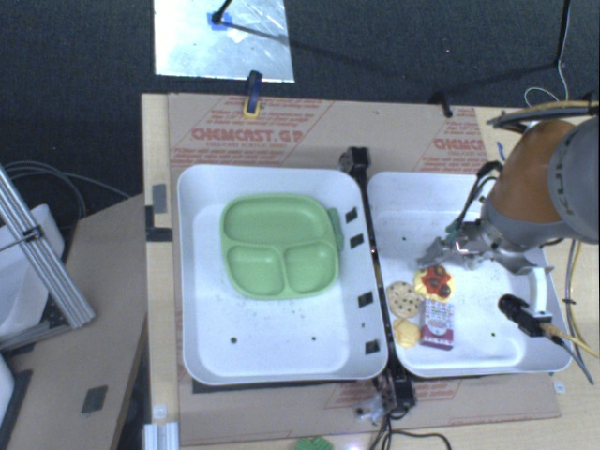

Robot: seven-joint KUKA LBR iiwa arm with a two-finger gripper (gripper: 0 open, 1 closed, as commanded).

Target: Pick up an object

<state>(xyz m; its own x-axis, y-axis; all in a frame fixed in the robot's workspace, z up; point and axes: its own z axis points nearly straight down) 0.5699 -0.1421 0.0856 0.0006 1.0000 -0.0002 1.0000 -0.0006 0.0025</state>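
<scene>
Gripper [442, 251] just above red toy [435, 280], right bin [403, 204].

I count two shallow white plastic bins: the left bin [202, 345] and the right bin [403, 204], side by side on the bench. In the left bin I count one pale green plastic plate with three compartments [279, 245], near centre. In the right bin I count four small items, clustered toward 7 o'clock: one round tan biscuit with dark spots [404, 299], one small yellow piece [408, 333] at 6 o'clock from the biscuit, one red-and-yellow toy-like object [435, 280] at 2 o'clock from the biscuit, and one red-and-white rectangular packet [438, 324]. I count one grey arm with an orange band [525, 186].
</scene>
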